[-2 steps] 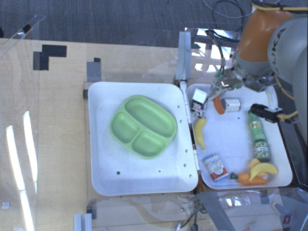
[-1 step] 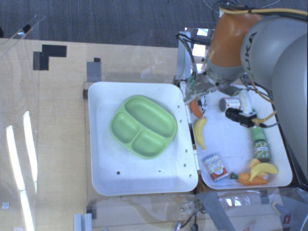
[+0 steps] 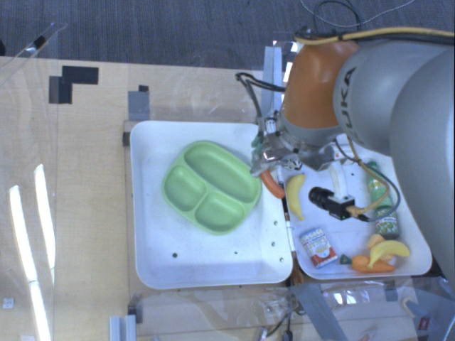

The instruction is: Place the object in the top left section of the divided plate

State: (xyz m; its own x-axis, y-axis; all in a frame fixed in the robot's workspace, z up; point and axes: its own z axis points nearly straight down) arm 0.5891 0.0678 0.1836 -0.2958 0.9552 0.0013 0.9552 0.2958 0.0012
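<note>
Gripper (image 3: 266,158) hovers at green divided plate (image 3: 212,187) right edge, above toy carrot (image 3: 271,183); jaws' state indiscernible.

Colours only:
- divided plate (image 3: 211,187): light lime green, plain, no pattern
- both bins: white; left bin (image 3: 206,261), right bin (image 3: 412,258)
- arm (image 3: 398,98): grey, with an orange band (image 3: 313,84) above the wrist
- hand (image 3: 274,155): metallic silver with dark bits
- orange-red piece (image 3: 271,184) at the divider between the bins
- banana (image 3: 294,195): yellow
- small carton (image 3: 318,247): white with red print
- second banana (image 3: 387,249): yellow, over an orange carrot (image 3: 371,265) with a green end
- green items (image 3: 378,190) at the right bin's far side, too small to identify
- worktop (image 3: 64,190): pale wood tone, with black square marks (image 3: 71,82)
- floor (image 3: 142,13): dark grey-blue carpet
- cable (image 3: 398,33): yellow
</note>
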